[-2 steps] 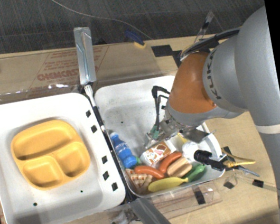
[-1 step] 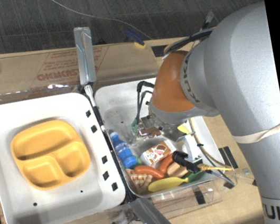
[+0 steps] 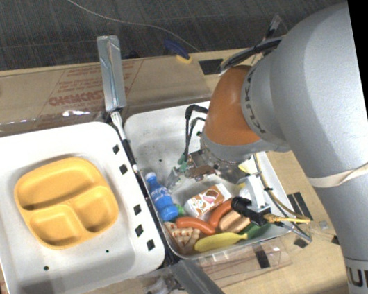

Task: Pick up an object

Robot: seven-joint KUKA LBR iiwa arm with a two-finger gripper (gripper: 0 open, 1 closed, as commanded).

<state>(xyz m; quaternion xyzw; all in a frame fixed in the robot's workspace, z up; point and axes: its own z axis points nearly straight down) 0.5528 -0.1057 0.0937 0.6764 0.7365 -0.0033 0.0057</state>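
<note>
Candidate object: the blue bottle (image 3: 160,200), lying flat in the right bin (image 3: 156,130) close against the wall shared with the left bin (image 3: 21,280). Its long axis runs nearly parallel to that wall, and its white cap points to the far side of the bin. Just beside it on the near-right lie a snack packet (image 3: 205,202), a red sausage (image 3: 194,226) and a banana (image 3: 219,241), crowded into the bin's near end. The hand (image 3: 191,166) hangs low over the bin's middle, near the bottle but apart from it, and nothing can be seen in its grasp. Whether it is wide or narrow cannot be told, as the wrist covers it. Judged good practice is to close across the bottle's short axis at mid-body, approaching from the open far side and clear of the wall. The left bin carries a yellow tray (image 3: 67,202).
</note>
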